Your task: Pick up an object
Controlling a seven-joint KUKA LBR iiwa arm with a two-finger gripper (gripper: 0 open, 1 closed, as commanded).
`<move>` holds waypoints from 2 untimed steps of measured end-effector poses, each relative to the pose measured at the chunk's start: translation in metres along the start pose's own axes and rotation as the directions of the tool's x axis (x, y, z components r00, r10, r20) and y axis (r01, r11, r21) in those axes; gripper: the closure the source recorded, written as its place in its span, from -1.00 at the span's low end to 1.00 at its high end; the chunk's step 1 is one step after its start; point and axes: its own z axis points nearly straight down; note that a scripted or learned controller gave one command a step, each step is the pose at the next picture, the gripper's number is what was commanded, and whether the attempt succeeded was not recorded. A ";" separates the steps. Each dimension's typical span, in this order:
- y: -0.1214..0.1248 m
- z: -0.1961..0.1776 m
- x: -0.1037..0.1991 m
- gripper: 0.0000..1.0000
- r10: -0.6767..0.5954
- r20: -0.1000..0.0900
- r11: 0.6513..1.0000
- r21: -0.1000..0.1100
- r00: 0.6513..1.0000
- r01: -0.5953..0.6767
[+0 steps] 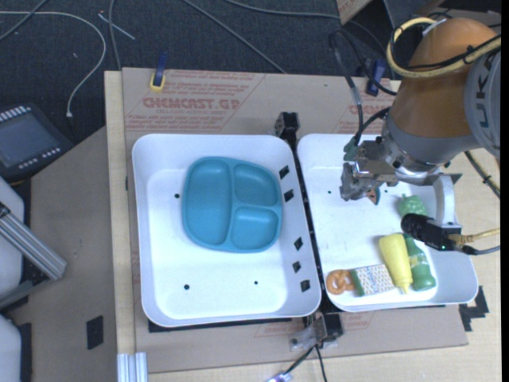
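My gripper (359,191) hangs over the upper middle of the right bin (322,213), above bare white floor, and its two dark fingers stand apart, open, with nothing between them. The objects lie toward the bin's lower right: a yellow bottle-shaped piece (395,259), a green bottle (421,265) beside it, a small green leafy toy (413,207), a speckled flat packet (372,280) and an orange pretzel-like ring (340,282). All of them are below and to the right of the gripper, apart from it.
The left bin (151,213) holds a blue divided plate (232,204). A black divider with clips (298,205) runs between the bins. A black cable plug (425,231) hangs from the arm over the right bin's right side.
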 end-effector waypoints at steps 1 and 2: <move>0.004 -0.001 0.054 1.00 0.000 0.000 1.000 -0.001 1.000 0.000; 0.001 0.021 0.110 1.00 0.000 0.000 1.000 0.006 1.000 0.000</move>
